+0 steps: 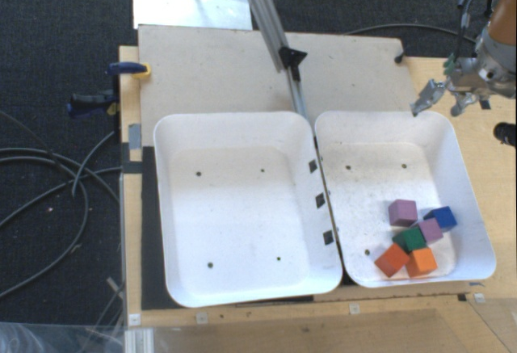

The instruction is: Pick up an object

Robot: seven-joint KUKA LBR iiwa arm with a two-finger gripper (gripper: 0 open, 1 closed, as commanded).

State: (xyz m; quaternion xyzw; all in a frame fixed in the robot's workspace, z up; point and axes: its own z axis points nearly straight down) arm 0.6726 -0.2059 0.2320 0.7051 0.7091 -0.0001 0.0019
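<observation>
The hand (443, 98) is seen spread and holding nothing above the right bin's (464, 174) far rim; matte cubes (414, 238) are clustered below.

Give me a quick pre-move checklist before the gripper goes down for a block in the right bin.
1. Blocks present in right bin: ok, clustered at its near right corner.
2. Purple block reachable from above: ok, at the cluster's edge.
3. Green block: not ok, hemmed in by neighbours.
4. Gripper over the cluster: not ok, it sits at the bin's far rim.
5. Gripper carrying nothing: ok.
6. Orange blocks clear of the wall: cannot tell.
</observation>
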